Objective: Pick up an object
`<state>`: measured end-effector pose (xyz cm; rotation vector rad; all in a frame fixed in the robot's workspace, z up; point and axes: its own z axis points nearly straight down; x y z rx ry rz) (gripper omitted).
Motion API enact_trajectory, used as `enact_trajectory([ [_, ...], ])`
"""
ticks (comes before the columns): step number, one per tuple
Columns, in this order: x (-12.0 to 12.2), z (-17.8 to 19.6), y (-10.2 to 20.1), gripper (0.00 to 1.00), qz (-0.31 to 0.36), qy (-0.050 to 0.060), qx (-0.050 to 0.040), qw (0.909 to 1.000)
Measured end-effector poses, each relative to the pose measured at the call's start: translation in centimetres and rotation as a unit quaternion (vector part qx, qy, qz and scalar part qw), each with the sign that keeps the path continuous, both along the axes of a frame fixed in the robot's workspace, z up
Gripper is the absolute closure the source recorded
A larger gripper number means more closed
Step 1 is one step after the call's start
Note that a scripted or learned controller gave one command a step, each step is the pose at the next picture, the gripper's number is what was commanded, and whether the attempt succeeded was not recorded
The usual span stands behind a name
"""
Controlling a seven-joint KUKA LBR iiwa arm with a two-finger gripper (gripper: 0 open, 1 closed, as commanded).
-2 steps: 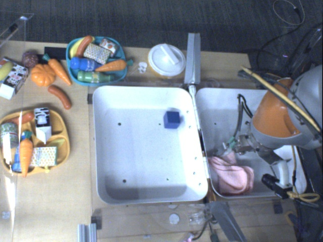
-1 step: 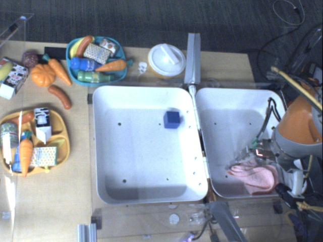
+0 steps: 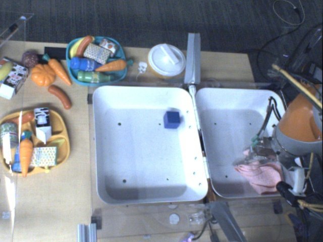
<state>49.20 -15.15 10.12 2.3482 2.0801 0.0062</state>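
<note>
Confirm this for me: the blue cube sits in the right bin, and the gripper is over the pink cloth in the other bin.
Not right. The camera view shows the blue cube in the left bin, near its upper right part. The gripper is over the pink cloth in the other bin, the right bin.

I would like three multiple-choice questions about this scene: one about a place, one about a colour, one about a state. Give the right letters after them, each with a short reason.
1. Where is the block?
A. left bin
B. right bin
C. yellow tray

2. What colour is the cloth?
A. green
B. pink
C. black

3. How does the cloth lie?
A. folded flat
B. crumpled
C. hung over the wall

Key:
1 A: the block sits in the left bin, near the divider.
2 B: it is pale pink against the right bin.
3 B: it lies bunched in that bin's near corner, under the gripper.
</note>
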Motion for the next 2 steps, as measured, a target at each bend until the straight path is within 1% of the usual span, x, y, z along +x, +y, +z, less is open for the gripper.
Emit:
enact_trajectory([
  [1,0.96,7.16,6.95,1.0,0.017,0.004,0.0006,0.9999],
  [2,1.09,7.85,7.03,1.0,0.021,0.006,0.0006,0.9998],
])
